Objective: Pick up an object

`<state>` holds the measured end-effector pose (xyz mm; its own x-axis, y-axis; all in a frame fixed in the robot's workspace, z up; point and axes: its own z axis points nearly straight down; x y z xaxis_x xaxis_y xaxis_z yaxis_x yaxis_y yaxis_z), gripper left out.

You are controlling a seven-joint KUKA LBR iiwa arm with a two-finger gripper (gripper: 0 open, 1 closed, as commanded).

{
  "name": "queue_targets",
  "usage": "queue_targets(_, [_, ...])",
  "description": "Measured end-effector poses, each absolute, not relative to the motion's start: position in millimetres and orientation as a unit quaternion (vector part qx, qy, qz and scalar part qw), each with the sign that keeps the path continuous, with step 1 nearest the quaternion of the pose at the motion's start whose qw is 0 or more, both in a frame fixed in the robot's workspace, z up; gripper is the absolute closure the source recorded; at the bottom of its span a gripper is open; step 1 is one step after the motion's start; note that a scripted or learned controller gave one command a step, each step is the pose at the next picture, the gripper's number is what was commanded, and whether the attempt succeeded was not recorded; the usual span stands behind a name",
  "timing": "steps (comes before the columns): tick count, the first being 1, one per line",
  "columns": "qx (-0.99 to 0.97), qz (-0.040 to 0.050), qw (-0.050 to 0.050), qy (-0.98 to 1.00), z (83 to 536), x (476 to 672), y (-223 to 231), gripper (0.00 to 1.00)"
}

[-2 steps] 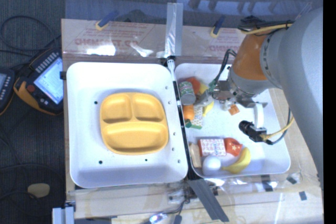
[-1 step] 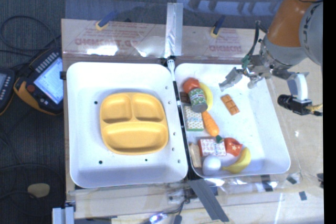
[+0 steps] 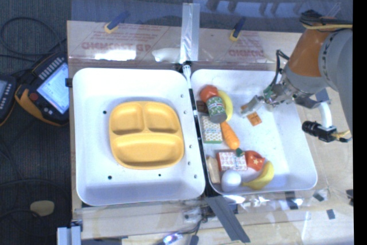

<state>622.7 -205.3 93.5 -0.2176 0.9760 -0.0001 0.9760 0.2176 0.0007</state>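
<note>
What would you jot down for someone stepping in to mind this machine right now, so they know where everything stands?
Gripper: low over the right white bin, near its upper middle; whether it is open or shut is unclear, and nothing is visibly held.
Right bin: small orange block just below the gripper; green-labelled can, yellow banana, orange carrot, white egg and other toy foods along the bin's left side and bottom.
Left white bin: yellow divided plastic tray.
Done: nothing lifted.
Left: grasp and raise one object.
</note>
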Motion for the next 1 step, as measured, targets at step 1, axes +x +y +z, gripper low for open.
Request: queue_targets(1, [0.625, -0.0009, 0.000, 0.781, 102.4, 622.9, -204.4, 1.00])
